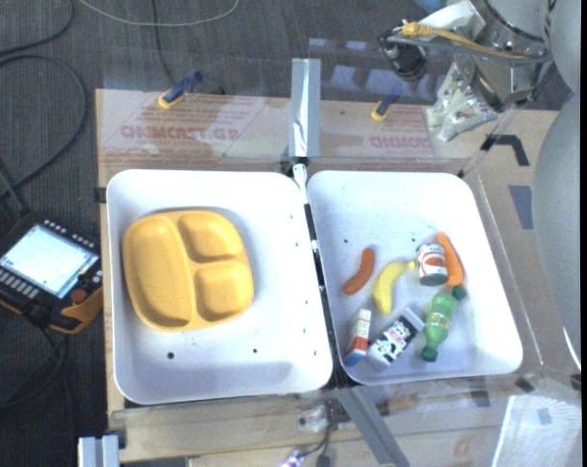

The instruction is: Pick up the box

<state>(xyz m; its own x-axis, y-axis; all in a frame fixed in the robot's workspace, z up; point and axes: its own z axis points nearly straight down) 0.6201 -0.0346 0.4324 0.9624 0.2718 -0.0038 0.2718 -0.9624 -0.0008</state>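
The box [394, 340] is a small black-and-white carton lying near the front edge of the right bin [406, 195]. It rests between a small white, red and blue tube [358, 336] on its left and a green bottle [437, 324] on its right. My gripper [459, 102] hangs high beyond the far right corner of that bin, above the bench's back edge and well away from the box. Nothing shows in its grasp.
The right bin also holds a reddish sausage [359, 270], a banana [390, 282], a red-and-white can [430, 263] and a carrot [452, 259]. A yellow divided tray [188, 266] lies in the left bin [274, 358]. A control tablet [42, 270] lies left of the bench.
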